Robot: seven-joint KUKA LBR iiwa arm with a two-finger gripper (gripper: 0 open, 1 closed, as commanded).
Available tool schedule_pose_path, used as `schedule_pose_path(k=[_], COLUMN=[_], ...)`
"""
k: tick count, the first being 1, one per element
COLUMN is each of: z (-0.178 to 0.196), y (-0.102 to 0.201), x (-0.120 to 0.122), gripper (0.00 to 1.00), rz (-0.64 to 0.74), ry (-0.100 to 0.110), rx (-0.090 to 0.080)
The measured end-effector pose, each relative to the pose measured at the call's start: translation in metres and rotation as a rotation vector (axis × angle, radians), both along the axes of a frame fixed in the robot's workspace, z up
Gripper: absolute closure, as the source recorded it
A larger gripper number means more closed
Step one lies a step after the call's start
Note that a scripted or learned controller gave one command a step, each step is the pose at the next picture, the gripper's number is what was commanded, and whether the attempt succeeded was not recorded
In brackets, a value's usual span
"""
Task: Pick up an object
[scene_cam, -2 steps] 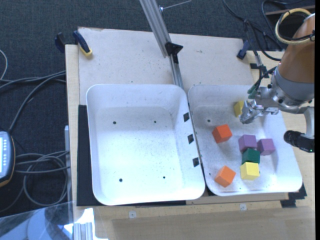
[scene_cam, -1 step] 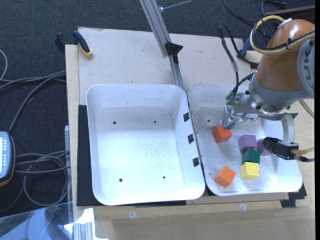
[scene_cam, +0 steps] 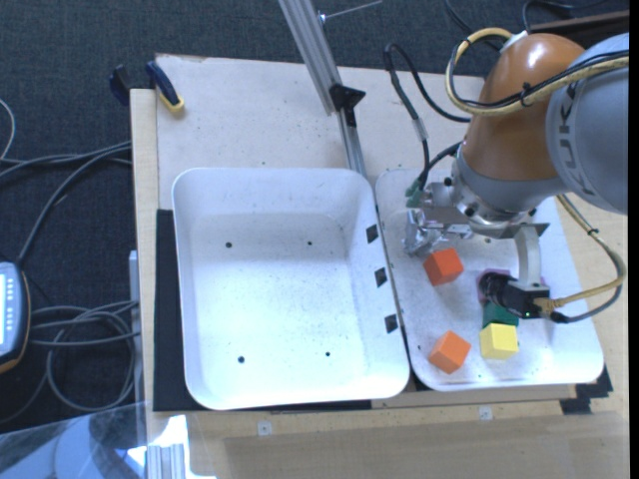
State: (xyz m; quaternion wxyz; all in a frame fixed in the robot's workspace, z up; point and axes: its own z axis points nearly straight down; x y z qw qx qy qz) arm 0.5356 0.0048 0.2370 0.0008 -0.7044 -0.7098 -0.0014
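While the grey arm reaches in from the right, its orange-banded wrist hangs low over the far part of the right bin. The gripper points down near that bin's left wall. From where I stand I cannot tell whether the pincer is spread or pressed together; the metal at its tip is too tangled a sight.

Just on the near side of the gripper lies an orange cube, turned at a slight angle on the bin floor. It sits very close to the tip, perhaps touching, and I cannot see it being pinched.

Nearer still, close to the bin's near rim, a second orange cube rests. To its right is a yellow cube. A green block shows just on the far side of the yellow cube and seems to touch it. Part of the green block is hidden.

The left bin sits right against the right bin, its white floor marked with a few dark dots. Small black tabs run along the wall between the two bins.

Both bins stand on a pale bench board. A slanted metal strut rises from its far side, and a blue and yellow clamp grips its far left corner. Grey cables trail over the dark floor to the left.
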Motion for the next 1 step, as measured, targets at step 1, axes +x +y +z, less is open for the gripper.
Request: schedule_pose_path(k=[1], z=[0.0117], y=[0.0542], x=[-0.0157], gripper=[1.0], rz=[0.0], ry=[0.0], rx=[0.0])
